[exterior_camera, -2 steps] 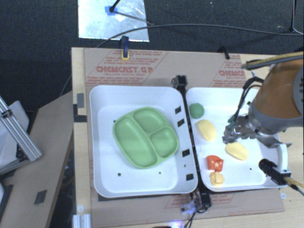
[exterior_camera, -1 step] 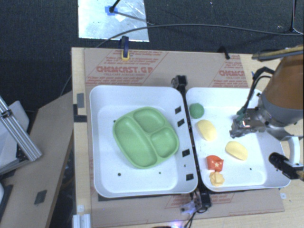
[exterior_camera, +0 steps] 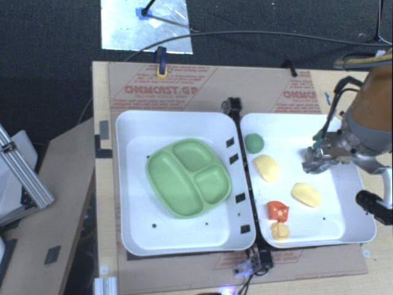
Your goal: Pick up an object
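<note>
The tool (exterior_camera: pixel 317 160) is hanging over the right bin (exterior_camera: pixel 353 229), near its right side, with the grey arm (exterior_camera: pixel 368 125) and its orange band reaching in from the right. Nothing is sitting between the tool's tips; if it is wide or narrow, I cannot tell, because the metal parts are blurring together.

In this bin, five small things are lying. A green ball (exterior_camera: pixel 254 143) is resting near the top left corner. Just below it a pale yellow piece (exterior_camera: pixel 266 168) is lying. A second yellow piece (exterior_camera: pixel 305 195) is lying just below the tool, apart from it. A red piece (exterior_camera: pixel 277 211) and a small yellow-orange piece (exterior_camera: pixel 280 230) are sitting touching each other near the lower left corner.

In the left bin (exterior_camera: pixel 132 165) a green divided plate (exterior_camera: pixel 188 176) is lying, turned at a slant. Both bins are standing on the counter (exterior_camera: pixel 202 85).
</note>
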You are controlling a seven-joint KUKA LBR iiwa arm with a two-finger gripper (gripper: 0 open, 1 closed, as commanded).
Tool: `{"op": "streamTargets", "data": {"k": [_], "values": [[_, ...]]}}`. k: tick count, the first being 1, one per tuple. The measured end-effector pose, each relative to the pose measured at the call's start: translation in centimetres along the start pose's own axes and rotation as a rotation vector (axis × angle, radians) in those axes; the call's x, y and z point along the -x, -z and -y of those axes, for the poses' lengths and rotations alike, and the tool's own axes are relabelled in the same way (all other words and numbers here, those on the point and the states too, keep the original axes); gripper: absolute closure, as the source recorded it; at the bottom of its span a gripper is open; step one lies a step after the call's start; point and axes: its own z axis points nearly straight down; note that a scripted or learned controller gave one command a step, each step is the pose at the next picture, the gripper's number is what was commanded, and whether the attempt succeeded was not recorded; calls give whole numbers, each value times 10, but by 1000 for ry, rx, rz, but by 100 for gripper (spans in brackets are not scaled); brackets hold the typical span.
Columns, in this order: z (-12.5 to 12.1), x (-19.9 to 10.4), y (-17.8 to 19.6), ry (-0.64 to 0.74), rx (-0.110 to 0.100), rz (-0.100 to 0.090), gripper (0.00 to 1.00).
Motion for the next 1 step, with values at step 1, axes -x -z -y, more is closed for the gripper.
{"op": "streamTargets", "data": {"k": [1], "values": [[-27, -45, 0, 5, -1, -2, 100]]}}
